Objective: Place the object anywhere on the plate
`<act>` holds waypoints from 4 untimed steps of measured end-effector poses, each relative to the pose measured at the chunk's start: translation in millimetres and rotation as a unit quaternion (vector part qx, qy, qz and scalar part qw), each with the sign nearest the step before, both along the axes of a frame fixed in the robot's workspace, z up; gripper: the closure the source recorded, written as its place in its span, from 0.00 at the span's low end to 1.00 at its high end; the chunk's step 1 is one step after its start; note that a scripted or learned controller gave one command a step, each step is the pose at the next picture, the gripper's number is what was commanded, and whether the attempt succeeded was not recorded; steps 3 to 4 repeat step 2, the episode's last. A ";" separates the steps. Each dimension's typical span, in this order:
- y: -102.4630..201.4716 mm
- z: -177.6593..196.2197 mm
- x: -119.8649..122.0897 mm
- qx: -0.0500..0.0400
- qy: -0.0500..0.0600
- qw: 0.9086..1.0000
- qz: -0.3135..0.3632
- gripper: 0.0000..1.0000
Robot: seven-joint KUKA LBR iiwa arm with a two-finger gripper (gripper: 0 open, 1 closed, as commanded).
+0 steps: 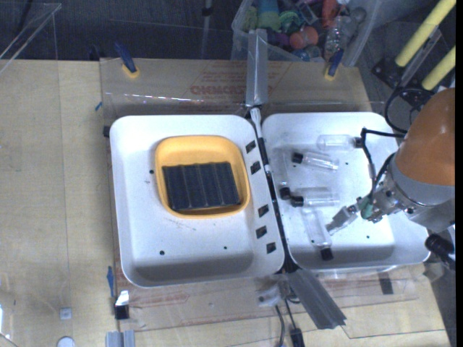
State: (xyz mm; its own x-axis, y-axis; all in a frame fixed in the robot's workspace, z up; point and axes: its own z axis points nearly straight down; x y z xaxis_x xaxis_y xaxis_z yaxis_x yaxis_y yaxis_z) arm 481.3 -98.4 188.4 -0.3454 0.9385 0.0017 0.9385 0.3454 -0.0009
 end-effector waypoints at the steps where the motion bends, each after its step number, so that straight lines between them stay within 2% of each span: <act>1: -44.3 50.0 -1.4 -0.001 -0.003 0.995 0.095 0.00; 2: -104.3 7.3 19.7 -0.001 -0.002 0.984 0.177 0.00; 4: -104.3 7.3 19.7 -0.001 -0.002 0.984 0.177 0.00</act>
